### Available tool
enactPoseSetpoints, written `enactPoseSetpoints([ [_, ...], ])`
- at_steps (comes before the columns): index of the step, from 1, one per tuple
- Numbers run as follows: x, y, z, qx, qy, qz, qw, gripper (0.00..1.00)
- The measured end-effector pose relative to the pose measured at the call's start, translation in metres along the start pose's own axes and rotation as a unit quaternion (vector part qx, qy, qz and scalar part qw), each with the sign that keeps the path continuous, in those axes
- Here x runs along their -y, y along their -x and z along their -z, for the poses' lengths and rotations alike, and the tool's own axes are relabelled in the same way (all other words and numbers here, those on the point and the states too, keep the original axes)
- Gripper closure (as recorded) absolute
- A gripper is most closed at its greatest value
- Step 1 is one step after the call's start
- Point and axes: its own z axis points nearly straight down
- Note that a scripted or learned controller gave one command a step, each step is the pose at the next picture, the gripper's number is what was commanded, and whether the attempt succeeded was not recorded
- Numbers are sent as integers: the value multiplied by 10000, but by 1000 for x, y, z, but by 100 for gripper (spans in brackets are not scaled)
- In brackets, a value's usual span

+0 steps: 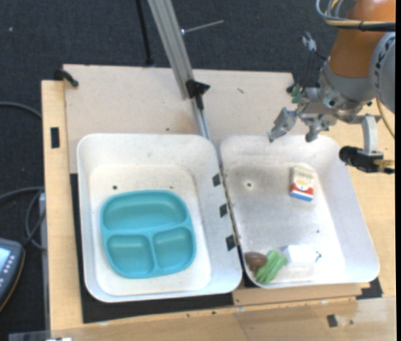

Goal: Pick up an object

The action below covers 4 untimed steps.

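Grey arm (357, 55) reaches in from right, end effector (294, 128) fingers spread, holding nothing

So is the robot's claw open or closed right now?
Open. The gripper hangs above the right bin's far edge with its two fingers spread apart and nothing between them.

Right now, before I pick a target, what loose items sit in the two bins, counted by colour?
Teal: 1, the divided tray in the left bin.
White with red and blue: 1, the small carton in the right bin.
Green: 1, the long piece.
Brown: 1, the rounded piece.
White: 1, the small piece.
Total: 5
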Motion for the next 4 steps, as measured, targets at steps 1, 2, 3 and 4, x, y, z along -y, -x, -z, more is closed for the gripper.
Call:
enactPoseSetpoints([
  [1,40,44,-136,10,24,-44,10000,0],
  [2,38,64,-137,5,61,-35,10000,0],
  [3,37,64,-125,13,85,-52,9999,100],
  [4,37,66,-114,20,98,-72,9999,100],
])
